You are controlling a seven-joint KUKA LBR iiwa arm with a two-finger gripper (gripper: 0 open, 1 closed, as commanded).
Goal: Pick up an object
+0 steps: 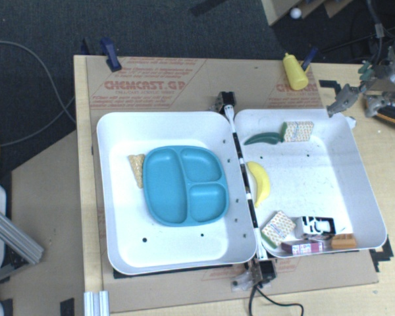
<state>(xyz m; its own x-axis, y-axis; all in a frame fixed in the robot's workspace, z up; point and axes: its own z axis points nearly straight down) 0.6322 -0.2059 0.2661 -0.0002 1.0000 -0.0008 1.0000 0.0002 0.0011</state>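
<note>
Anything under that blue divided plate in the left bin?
A tan cracker-like piece pokes out from under the blue plate's left edge. How far it runs beneath, and anything else under there, is covered.

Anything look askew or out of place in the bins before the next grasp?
One oddity: a tan cracker-like piece in the left bin is wedged partly under the blue divided plate. The banana leans against the right bin's left wall.

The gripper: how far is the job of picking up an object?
Nothing looks done yet. The gripper is at the right bin's far corner, with nothing seen between its fingers. The banana, green object and small packages lie in the bin. Choosing, grasping and lifting are all left.
</note>
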